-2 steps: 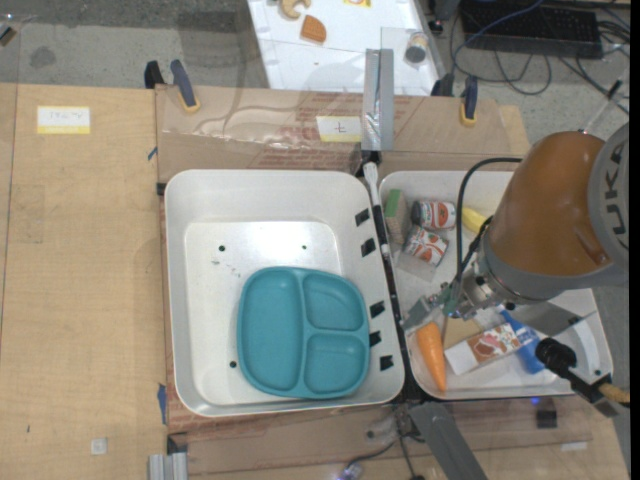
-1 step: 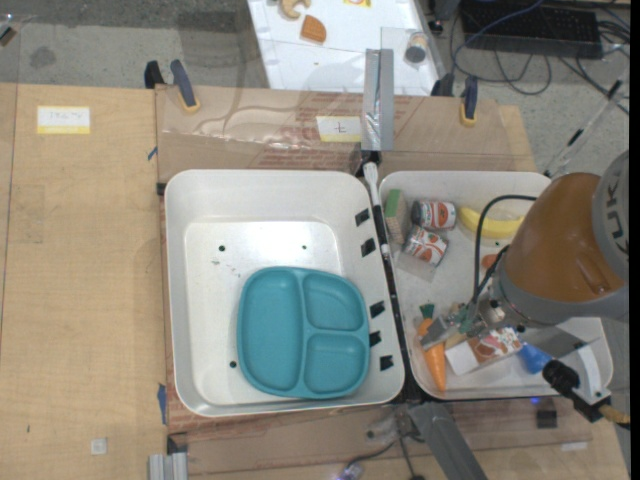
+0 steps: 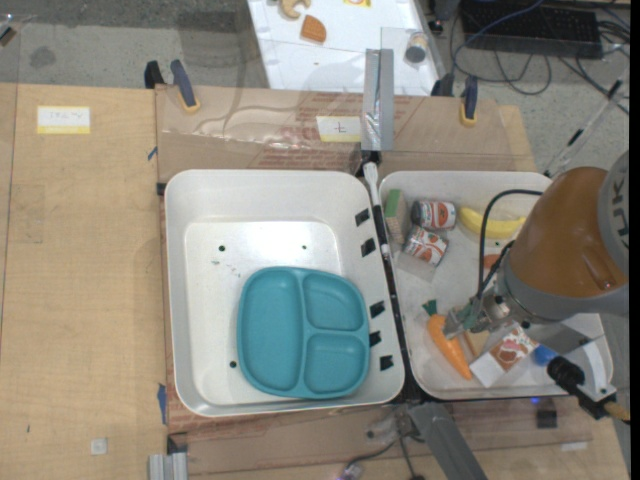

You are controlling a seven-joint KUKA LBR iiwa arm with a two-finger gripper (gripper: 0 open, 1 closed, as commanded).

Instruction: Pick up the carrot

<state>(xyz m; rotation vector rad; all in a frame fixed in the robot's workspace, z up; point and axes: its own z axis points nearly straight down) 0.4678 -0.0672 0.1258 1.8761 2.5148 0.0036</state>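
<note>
You cannot tell the grey two-finger gripper (image 3: 472, 318) state; the long orange carrot (image 3: 449, 346) lies just beside it, lower left

We note arm (image 3: 575, 248): grey body, wide orange band, black cable (image 3: 500, 213) looped over band, metallic gripper (image 3: 472, 318) at wrist.

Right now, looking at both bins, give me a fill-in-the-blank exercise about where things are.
1. The teal divided plate lies in the ____ bin of the camera view.
2. The carrot lies in the ____ bin.
3. The pincer is close beside the carrot's ____ end.
4. The plate has ____ compartments.

Missing words: left; right; green leafy; three
</note>
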